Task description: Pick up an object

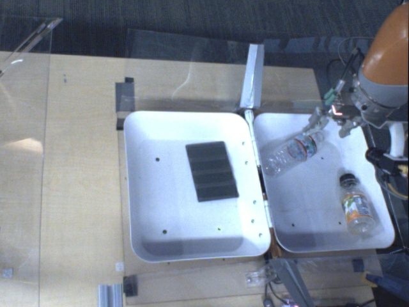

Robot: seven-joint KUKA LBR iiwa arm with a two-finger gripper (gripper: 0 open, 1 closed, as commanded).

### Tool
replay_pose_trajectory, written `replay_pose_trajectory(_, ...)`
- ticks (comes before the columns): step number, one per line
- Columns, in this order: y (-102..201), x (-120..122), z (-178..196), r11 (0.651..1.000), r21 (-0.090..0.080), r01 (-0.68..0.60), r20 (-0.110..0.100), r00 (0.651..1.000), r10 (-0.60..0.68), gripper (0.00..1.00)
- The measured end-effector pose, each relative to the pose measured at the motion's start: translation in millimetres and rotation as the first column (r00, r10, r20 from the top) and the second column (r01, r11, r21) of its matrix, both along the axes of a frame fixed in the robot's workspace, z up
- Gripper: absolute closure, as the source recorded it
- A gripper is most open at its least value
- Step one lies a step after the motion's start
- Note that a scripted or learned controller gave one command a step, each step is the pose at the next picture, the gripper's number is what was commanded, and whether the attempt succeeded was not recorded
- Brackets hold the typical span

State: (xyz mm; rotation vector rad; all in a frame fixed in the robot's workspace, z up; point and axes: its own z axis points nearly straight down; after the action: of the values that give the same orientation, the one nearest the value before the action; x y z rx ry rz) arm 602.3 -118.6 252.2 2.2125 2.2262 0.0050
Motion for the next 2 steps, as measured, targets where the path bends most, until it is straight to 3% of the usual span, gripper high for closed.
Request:
replay_pose_trajectory(1, 8, 1, 8, 0.955, 0.0, 0.298, 0.0, 0.955, -0.298, 0.0)
replay_pose_trajectory(2, -24, 43, -69, 0.942, 0.0, 0.335, -0.002, 0.942, -0.335, 0.0)
